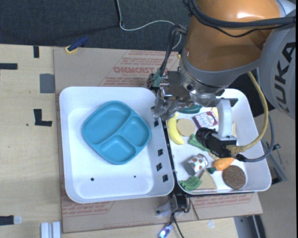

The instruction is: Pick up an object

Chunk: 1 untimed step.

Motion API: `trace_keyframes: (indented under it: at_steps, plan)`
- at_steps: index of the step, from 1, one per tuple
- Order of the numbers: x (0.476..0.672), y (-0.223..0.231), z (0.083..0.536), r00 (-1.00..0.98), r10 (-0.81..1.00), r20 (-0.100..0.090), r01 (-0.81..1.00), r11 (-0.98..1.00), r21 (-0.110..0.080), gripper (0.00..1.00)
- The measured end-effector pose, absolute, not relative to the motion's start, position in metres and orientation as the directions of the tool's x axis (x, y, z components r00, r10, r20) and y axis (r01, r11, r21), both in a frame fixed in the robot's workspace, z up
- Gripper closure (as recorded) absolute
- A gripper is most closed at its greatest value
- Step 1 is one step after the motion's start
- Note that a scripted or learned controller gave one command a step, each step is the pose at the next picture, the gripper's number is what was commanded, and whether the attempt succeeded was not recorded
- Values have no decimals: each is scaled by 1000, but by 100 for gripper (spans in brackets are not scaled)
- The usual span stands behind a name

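The end effector [164,103] hangs low over the upper-left corner of the right bin [253,170], its opening impossible to judge, just beside a banana [175,133], with a carrot [223,163] and a brown disc [234,177] lying farther down the same bin, while a blue divided plate [116,132] lies in the left bin [74,172].

"KU" on arm [288,68]; red "CHEMCAST" on cardboard [89,68]

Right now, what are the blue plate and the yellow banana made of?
The blue divided plate looks like moulded plastic: it is one even colour and smooth, with rounded compartments. The banana is probably a plastic toy, since it is a flat, even yellow with no spots, though the view is too small to be sure.
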State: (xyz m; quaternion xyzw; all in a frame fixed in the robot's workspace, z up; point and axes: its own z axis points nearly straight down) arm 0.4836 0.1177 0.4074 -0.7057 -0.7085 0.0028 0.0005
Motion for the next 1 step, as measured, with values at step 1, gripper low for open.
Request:
trace_keyframes:
  at_steps: [1]
  plan:
    - [484,118,417,-4,1000,-4,1000,4,-6,100]
